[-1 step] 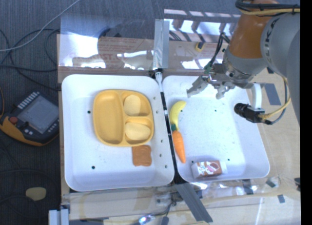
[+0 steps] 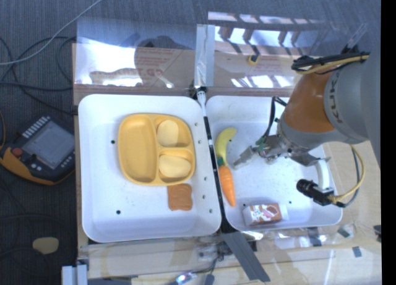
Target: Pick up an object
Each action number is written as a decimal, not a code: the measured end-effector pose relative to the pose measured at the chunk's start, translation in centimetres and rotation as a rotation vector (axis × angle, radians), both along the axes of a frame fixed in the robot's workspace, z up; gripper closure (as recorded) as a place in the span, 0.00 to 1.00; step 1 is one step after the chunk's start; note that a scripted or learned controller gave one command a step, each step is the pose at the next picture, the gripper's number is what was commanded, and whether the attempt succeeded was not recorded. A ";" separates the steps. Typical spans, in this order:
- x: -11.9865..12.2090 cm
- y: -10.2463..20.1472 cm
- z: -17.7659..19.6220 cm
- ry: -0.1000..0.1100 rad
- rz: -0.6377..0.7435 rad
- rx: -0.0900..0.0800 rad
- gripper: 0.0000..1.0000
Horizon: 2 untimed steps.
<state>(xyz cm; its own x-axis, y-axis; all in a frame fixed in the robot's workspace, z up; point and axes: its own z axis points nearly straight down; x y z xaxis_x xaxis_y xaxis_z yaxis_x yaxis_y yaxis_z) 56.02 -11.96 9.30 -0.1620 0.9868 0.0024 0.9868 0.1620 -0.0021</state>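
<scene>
The gripper (image 2: 242, 159) is hovering in the right bin (image 2: 309, 219), its finger spread impossible to tell, just beside the banana (image 2: 224, 142) and carrot (image 2: 227, 185) lying by the divider

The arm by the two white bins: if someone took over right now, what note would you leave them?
Gripper: low over the right bin, pointing toward the banana; nothing visibly between its fingers, and I cannot tell whether they are open.
Right bin: banana and carrot along the left wall, a small packet near the front.
Left bin: yellow tray with two pale items in its compartments, and a brown biscuit-like piece in front of it.
Done: nothing picked up.
Left: grasp and lift one object; the banana looks nearest.
</scene>
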 end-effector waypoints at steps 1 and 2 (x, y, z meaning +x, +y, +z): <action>-3.0 0.5 -0.2 -0.022 0.288 -0.009 0.00; -5.7 3.0 11.1 0.001 0.155 -0.001 0.00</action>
<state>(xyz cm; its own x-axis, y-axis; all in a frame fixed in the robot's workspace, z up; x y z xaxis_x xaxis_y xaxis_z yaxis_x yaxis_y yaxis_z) 50.31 -8.92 20.43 -0.3129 0.9498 0.0014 0.9498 0.3129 -0.0036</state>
